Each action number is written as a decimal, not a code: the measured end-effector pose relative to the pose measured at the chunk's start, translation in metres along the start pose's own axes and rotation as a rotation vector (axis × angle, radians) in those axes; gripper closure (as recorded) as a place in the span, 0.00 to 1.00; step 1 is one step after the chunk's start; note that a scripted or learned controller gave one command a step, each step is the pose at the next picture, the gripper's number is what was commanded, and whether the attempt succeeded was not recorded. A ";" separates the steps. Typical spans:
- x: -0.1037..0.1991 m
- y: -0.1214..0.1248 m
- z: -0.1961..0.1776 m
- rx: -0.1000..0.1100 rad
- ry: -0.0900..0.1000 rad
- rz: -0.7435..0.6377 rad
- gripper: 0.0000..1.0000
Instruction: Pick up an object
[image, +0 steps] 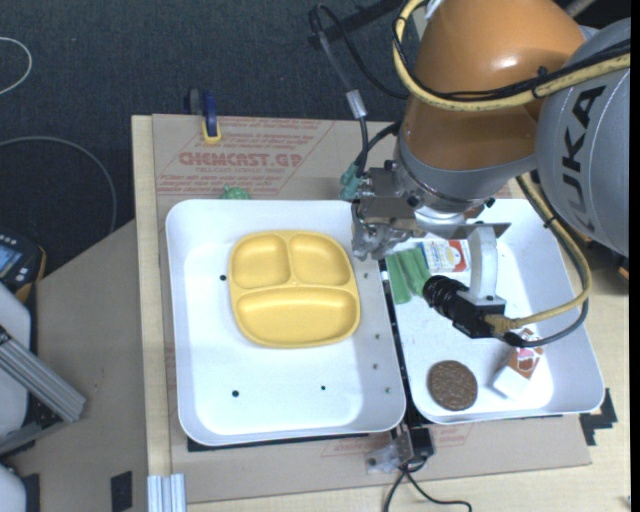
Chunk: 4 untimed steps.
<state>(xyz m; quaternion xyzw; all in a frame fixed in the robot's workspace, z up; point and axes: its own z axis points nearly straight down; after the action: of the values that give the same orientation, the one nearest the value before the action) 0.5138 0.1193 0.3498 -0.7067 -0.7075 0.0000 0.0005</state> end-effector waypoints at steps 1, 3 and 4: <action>0.000 0.001 -0.010 -0.002 0.000 0.000 1.00; 0.001 0.002 -0.031 -0.006 0.001 -0.001 1.00; 0.001 0.002 -0.041 -0.009 0.001 -0.002 1.00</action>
<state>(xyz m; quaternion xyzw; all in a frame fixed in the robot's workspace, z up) 0.5159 0.1206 0.3905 -0.7059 -0.7083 -0.0035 -0.0025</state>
